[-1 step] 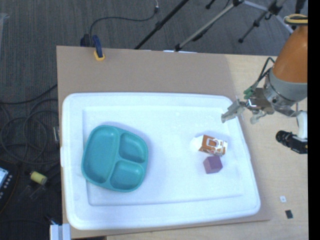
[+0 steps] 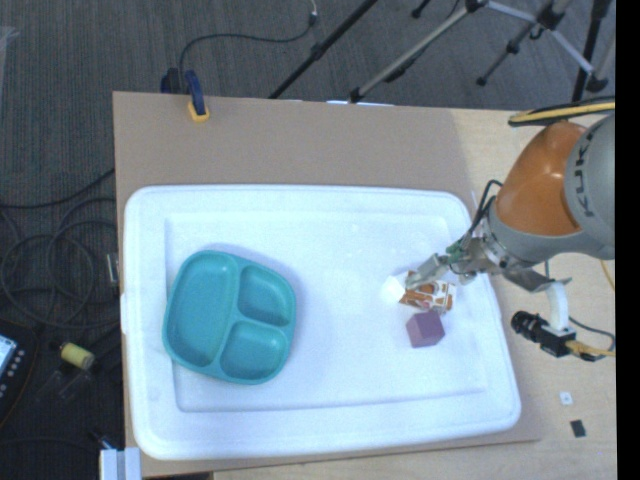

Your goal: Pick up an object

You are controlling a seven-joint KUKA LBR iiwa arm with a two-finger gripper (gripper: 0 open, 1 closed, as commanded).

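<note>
My gripper (image 2: 432,273) reaches in from the right and sits low over the right part of the white bin (image 2: 300,203). Directly under and touching its tip is a small orange-and-white object (image 2: 428,297). A small white piece (image 2: 392,290) lies just left of that object. A purple cube (image 2: 425,329) rests on the bin floor just in front of them, apart from the gripper. The view does not show anything lifted off the floor.
A teal divided plate (image 2: 230,315) occupies the bin's left half. The bin stands on a tan board (image 2: 300,138) with a blue-and-yellow clamp (image 2: 196,98) at its far left corner. Cables and tripod legs lie on the dark floor beyond.
</note>
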